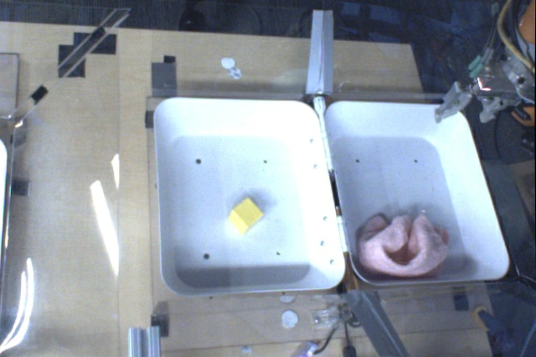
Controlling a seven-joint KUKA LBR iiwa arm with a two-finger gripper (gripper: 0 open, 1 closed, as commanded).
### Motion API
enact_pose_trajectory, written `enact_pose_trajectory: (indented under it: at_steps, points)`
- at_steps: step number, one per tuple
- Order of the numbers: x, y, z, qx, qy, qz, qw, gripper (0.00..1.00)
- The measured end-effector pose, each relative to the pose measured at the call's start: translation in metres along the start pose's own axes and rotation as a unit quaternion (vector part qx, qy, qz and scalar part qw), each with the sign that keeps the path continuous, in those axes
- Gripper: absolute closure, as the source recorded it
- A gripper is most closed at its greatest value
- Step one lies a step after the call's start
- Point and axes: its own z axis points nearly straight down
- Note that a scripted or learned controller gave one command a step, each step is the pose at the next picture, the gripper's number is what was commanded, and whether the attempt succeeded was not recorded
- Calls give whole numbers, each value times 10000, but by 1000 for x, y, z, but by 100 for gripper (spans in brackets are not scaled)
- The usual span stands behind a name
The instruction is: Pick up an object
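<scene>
Yellow block (246,215) lies untouched near the middle of the left bin (180,179), a pink cloth (402,245) sits low in the right bin (469,179), and with the gripper (456,102) parked at the frame's upper right, picking hasn't begun.

Single fixed camera above the bench (84,179), angled down, both white bins (167,179) in frame
</scene>
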Motion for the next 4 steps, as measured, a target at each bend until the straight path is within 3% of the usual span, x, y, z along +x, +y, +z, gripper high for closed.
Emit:
enact_pose_trajectory:
  at_steps: [1,2,3,4]
  points:
    - [28,40,143,8,3,-763,9971,0]
    - [42,39,152,-14,-1,-504,9987,0]
    - [44,41,140,-39,-11,-532,9986,100]
    - [74,30,47,-24,-6,-2042,9789,100]
